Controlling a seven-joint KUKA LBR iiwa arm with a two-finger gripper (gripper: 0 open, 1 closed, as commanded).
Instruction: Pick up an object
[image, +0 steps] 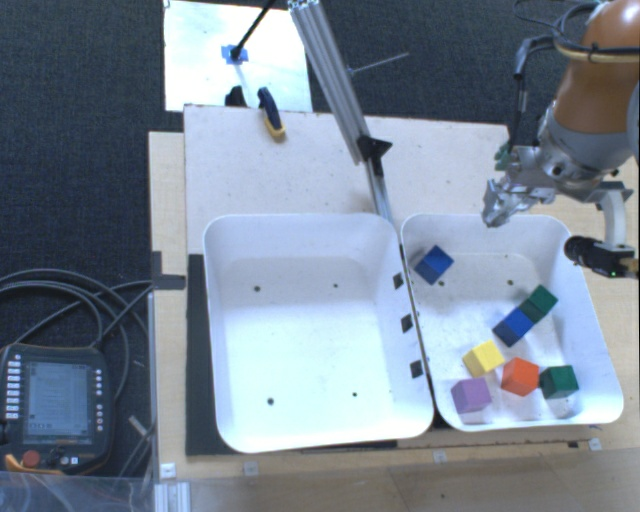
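The small blue cube (433, 264) lies alone near the back left corner of the right white bin (590, 330), looking light, rigid and smooth, best pinched across two opposite flat faces. The two-finger gripper (497, 211) hovers over the bin's back rim, carrying nothing; I cannot tell how its jaws stand.

Robotics lab w/ a test bench. Landmark: the two shallow white plastic bins (300, 235) side by side on a pale wooden bench top (300, 150). Left of them, a grey teach pendant w/ screen (55, 405) and black cables (80, 290) on dark carpet (80, 120). Behind them, a slanted aluminium pole (335, 80); at their right, the grey arm w/ orange band (600, 70).
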